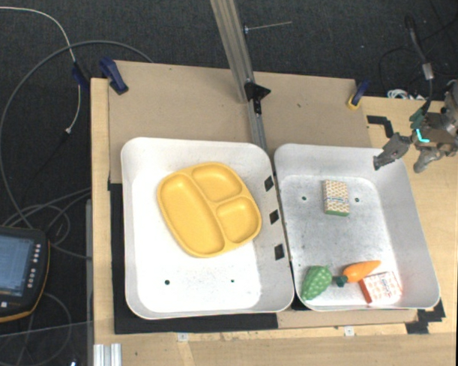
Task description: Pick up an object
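Observation:
The right bin (408,215) holds a small patterned box (336,197) near its far middle. Along its near edge lie a green toy vegetable (316,282), an orange carrot (359,271) and a red-and-white packet (380,287). My gripper (407,155) hovers at the bin's far right corner, above the rim, with its two fingers spread wide and nothing between them. It is well to the right of the patterned box and far from the items at the near edge.
The left bin (138,213) carries a yellow divided plate (208,208). A metal pole (235,44) rises from the bench's far edge between the bins. Blue clamps (113,75) sit at the bench's far corners. A tablet (12,272) lies at the far left.

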Tool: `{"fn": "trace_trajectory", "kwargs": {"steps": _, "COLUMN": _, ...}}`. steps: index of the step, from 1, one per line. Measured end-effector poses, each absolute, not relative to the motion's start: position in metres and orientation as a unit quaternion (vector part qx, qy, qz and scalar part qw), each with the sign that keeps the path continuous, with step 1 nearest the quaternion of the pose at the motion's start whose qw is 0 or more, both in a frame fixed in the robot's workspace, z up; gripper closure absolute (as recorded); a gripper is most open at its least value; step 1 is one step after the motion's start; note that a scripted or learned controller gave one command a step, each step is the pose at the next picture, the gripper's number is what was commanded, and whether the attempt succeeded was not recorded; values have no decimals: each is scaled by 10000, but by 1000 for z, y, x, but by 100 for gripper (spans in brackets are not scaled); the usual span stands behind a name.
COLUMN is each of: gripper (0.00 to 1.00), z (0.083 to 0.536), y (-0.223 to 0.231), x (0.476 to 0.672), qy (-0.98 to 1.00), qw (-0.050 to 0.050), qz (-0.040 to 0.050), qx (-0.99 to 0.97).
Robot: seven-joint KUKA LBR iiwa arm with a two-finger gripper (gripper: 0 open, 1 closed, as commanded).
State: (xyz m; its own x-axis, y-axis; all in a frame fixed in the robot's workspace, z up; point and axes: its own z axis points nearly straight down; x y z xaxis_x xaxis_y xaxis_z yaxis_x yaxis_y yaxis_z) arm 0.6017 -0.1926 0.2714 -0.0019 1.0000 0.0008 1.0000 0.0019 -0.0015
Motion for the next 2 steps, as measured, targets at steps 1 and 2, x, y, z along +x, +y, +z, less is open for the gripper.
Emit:
{"fn": "trace_trajectory", "kwargs": {"steps": 1, "gripper": 0, "z": 209, "y": -193, "x": 605, "qy": -7073, "qw": 35, "qz": 18, "qx": -7069}}
{"fn": "trace_trajectory", "kwargs": {"steps": 2, "gripper": 0, "z": 149, "y": -200, "x": 604, "qy": -7070, "qw": 36, "qz": 19, "qx": -7072}}
